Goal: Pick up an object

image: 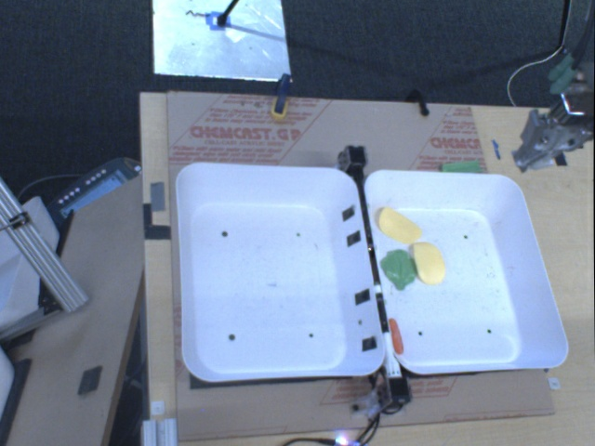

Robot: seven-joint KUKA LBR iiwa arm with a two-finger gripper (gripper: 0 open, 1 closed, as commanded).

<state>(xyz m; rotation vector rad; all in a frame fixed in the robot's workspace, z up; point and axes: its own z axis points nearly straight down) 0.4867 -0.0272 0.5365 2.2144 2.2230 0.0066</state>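
In the right bin [521,249], near its left wall, lie three small objects. A yellow oval piece [399,224] sits furthest back. A second yellow piece [429,262] lies just in front of it, touching a green piece [399,268] on its left. A small orange object [397,335] rests on the left rim of the right bin, near the front. My gripper [550,137] is at the far right edge of the view, beyond the bin's back right corner and well apart from all the objects.
The left bin [270,268] stands beside the right one, with a black clipped divider [367,249] between them. A green tag [462,166] lies on the board behind the right bin. A reflective sheet [220,24] lies at the back.
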